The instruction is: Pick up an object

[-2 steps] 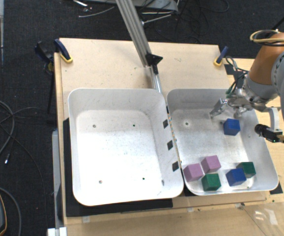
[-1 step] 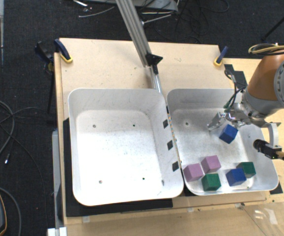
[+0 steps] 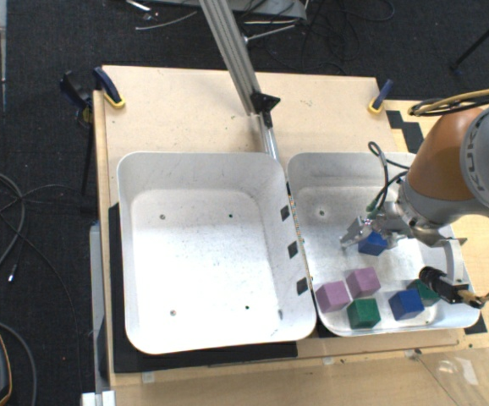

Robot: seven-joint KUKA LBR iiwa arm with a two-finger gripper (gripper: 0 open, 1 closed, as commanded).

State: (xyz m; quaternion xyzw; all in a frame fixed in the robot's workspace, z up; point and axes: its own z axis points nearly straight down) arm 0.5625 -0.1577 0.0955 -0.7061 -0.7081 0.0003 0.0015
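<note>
Bright, even overhead light on the white bins (image 3: pixel 202 176), soft shadows, dark surrounding floor (image 3: pixel 33 252), mild graininess.

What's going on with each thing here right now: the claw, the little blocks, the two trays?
gripper: low in the right bin, at a blue block.
blue block: under the gripper, grip unclear.
two purple blocks: lying side by side.
green block: lying loose.
second blue block: lying loose.
right bin: holds all blocks.

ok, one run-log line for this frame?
arm: over right bin | gripper: at blue block, grasp unconfirmed | other blocks: two purple, one green, one blue at front | left bin: untouched
</note>
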